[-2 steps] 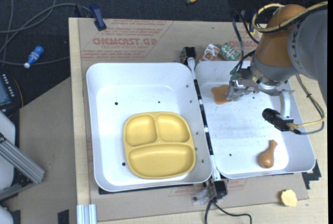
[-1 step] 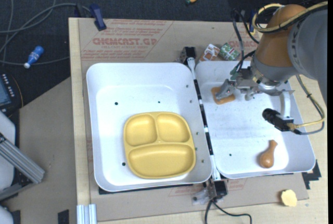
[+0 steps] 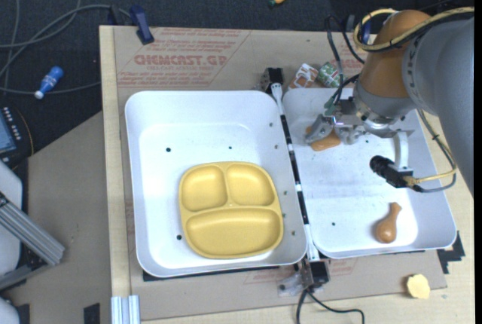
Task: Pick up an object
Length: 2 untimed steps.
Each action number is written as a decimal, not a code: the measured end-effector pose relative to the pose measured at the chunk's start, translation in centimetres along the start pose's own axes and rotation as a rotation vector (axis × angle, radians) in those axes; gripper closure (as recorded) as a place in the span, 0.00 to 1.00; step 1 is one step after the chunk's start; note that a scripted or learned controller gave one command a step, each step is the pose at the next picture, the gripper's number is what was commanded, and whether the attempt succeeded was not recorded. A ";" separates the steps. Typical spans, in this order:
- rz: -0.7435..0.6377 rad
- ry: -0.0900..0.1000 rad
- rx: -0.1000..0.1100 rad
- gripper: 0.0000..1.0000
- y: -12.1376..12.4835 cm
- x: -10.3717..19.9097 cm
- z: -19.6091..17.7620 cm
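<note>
- Two shallow white bins, smooth plastic with rounded corners, are set side by side on a cardboard-covered bench [image 3: 188,59].
- Left bin [image 3: 151,126]: one yellow tray [image 3: 230,209], glossy, rounded, split into three compartments, is seen near the front edge.
- Right bin [image 3: 339,187]: one tan drumstick-shaped toy [image 3: 388,223] lies near the front right corner; one orange-brown lump [image 3: 325,142] lies near the back left corner.
- The claw [image 3: 339,126] is lowered at the lump, touching or just above it; how wide it stands cannot be told, and no grip is seen.
- One yellow chunk [image 3: 417,285] lies on the bench past the right bin's front right corner.
</note>
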<state>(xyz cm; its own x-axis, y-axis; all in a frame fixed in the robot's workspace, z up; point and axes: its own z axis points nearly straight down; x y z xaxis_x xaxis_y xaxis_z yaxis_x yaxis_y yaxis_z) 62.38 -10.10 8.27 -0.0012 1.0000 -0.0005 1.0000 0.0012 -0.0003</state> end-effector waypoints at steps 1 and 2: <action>-0.001 -0.001 -0.006 0.00 3.7 -0.3 -0.2; 0.000 0.000 -0.004 0.00 4.3 1.0 -0.2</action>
<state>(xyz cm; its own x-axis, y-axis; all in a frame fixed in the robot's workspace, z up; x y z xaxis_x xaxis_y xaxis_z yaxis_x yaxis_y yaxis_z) 66.70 -9.12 8.48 -0.0016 1.0000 -0.0007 1.0000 0.0016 0.0032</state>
